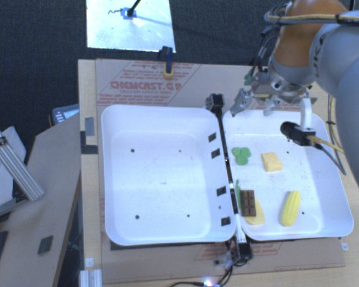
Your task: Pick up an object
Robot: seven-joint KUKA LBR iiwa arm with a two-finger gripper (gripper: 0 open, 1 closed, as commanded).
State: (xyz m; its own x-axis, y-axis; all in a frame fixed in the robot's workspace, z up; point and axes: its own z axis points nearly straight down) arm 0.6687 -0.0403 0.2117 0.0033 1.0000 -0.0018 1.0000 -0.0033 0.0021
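Look first at the right bin [323, 160], where all four loose objects lie. The green piece [242, 155] sits near the bin's left wall, toward the back. The yellow block [271, 161] rests just to its right, apart from it. The brown chocolate bar [247, 202] lies toward the front, close to the divider between the bins, on top of a flat pale yellow piece [255, 215] that shows beneath its lower right edge. The yellow corn cob [291, 207] lies to the right of the bar, well apart from it, angled slightly. The left bin [125, 160] adjoins the right one along that divider. You will find the arm [323, 34] entering from the right, with the orange band visible above the wrist. The gripper [256, 102] hangs over the back edge of the right bin, above and behind the green piece, touching none of the objects. Its two fingers are spread apart, and nothing is visible between them. A cable [326, 145] trails from the wrist across the bin's right side.
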